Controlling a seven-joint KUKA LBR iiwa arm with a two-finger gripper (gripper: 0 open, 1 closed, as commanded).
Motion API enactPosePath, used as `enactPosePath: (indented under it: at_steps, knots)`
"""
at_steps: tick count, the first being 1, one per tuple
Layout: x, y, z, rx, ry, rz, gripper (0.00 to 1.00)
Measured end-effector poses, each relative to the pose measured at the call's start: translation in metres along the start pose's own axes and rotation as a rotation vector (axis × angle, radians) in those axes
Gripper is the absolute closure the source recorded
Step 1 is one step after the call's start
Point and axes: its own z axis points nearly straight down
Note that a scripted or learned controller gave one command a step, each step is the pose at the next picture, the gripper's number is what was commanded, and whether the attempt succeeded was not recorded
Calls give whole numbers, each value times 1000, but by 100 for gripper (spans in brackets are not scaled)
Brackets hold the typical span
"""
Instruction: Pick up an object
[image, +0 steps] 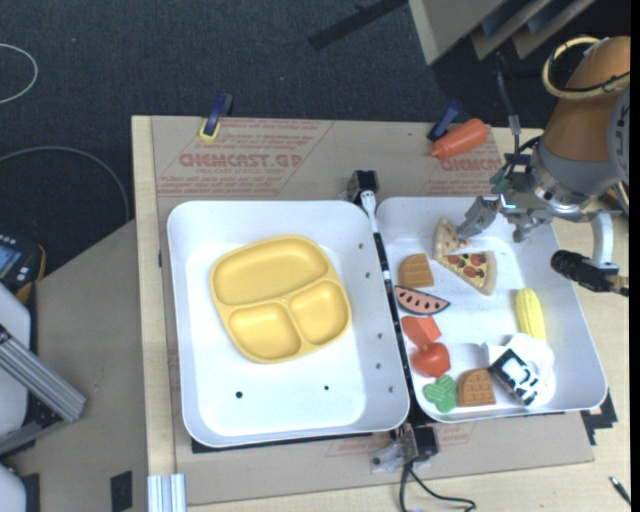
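I see a yellow divided plate (280, 297) in the left bin (190, 330); toy foods, a pizza slice (470, 266) among them, in the right bin (580, 340); my tool (490, 215) hangs open, gripping nothing.

The bench (300, 150) has a tan board on top with red printed letters, and two shallow white bins sit on it side by side — the left bin (190, 330) and the right bin (580, 340). At its far edge are two clamps — a yellow-and-blue clamp (213, 118) and an orange clamp (458, 137).
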Motion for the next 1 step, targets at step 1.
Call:
enactPosePath:
  at_steps: [1]
  knots:
    - [-2, -1, 43, -1, 0, 0, 0]
